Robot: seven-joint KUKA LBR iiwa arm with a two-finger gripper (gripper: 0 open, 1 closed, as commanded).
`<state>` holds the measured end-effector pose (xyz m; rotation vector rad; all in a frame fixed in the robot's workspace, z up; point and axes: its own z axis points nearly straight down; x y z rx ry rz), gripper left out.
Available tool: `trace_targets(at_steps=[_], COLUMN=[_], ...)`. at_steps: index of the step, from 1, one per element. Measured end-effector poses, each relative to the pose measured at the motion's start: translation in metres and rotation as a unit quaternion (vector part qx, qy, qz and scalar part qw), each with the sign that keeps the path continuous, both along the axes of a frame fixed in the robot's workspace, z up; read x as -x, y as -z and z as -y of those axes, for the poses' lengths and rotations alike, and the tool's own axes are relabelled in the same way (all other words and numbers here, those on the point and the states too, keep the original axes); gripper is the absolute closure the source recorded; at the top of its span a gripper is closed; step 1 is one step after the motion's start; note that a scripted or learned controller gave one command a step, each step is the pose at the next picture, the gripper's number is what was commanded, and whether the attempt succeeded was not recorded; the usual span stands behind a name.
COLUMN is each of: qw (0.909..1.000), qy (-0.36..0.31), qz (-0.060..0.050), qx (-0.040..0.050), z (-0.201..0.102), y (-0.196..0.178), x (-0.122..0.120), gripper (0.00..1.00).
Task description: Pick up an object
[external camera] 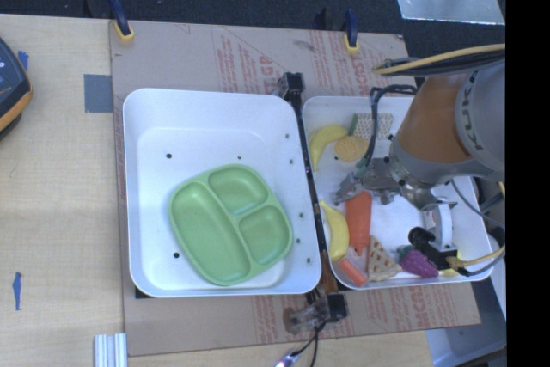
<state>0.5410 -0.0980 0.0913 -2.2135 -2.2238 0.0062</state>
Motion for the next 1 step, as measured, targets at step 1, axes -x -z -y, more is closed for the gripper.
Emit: trace_targets(at_steps=[1], qw=[1.0000], qy=[-0.001], qz=[-0.001], qx=[0.0003], z=[0.0010], y=[-0.0103], x=[0.0000], gripper=[1.00])
